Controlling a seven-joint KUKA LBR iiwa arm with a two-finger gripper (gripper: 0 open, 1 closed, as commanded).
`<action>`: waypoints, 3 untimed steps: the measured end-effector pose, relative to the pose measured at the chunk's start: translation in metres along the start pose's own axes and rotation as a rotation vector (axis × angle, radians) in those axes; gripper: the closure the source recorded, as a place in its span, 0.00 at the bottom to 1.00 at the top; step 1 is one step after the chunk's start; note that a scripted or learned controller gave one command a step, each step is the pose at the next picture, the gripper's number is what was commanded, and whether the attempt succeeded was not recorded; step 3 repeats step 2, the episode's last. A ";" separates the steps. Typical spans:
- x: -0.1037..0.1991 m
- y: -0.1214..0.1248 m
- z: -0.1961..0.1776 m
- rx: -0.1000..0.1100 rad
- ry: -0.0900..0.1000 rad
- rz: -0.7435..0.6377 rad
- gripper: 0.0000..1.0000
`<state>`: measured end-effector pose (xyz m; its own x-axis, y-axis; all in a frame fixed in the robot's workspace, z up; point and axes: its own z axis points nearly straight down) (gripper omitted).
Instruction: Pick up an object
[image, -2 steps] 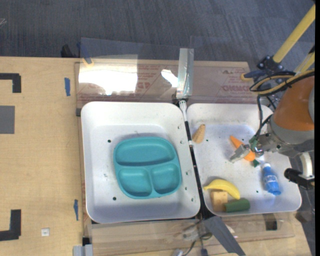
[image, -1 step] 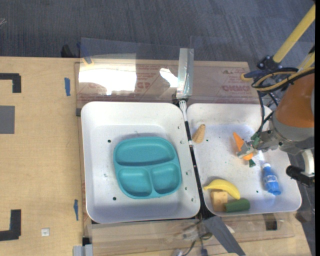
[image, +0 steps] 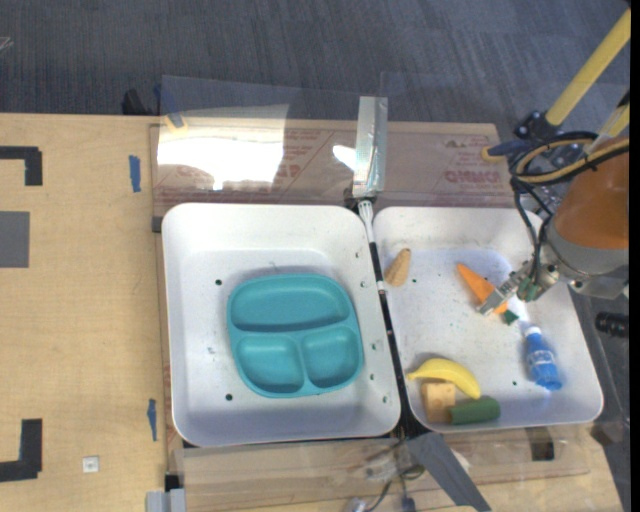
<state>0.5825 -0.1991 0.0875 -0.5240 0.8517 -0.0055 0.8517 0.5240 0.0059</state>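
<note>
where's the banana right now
In the camera view the banana lies near the front edge of the right bin, just above a tan block and a green piece.

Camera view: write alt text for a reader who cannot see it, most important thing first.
A grey arm's gripper reaches from the right into the right bin, beside an orange carrot. That bin also holds a blue bottle, a banana, a tan block, a green piece and a bread roll; the left bin holds a teal divided plate.
</note>
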 end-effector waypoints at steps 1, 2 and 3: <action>0.048 0.076 -0.010 0.002 0.005 0.136 1.00; 0.091 0.120 -0.110 -0.008 0.000 0.201 1.00; 0.091 0.120 -0.110 -0.008 0.000 0.201 1.00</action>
